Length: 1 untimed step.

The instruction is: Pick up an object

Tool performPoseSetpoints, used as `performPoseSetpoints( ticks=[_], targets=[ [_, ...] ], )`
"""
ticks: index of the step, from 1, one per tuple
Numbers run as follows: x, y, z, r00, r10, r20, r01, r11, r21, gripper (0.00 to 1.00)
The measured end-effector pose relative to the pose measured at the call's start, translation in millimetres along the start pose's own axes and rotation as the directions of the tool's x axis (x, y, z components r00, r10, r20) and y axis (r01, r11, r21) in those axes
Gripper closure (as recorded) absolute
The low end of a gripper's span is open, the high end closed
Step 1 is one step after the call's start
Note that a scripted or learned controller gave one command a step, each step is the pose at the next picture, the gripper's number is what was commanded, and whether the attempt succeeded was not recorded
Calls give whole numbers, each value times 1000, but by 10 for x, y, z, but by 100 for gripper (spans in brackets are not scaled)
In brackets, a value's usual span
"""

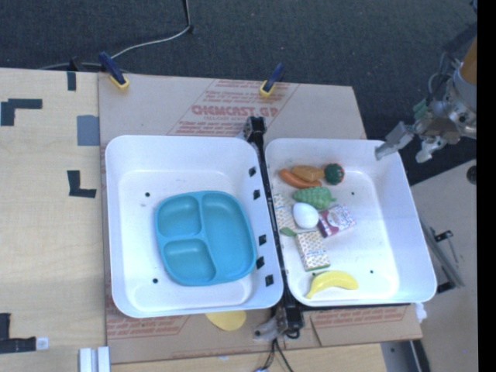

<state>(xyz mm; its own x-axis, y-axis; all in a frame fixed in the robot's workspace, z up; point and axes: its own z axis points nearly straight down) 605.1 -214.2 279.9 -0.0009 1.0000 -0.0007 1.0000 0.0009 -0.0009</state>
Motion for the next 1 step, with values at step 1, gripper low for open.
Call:
performPoseSetpoints(
  ticks=[1],
  targets=[
    [436, 291, 1611, 1000, -1, -2, 1, 1000, 3, 0]
  ],
)
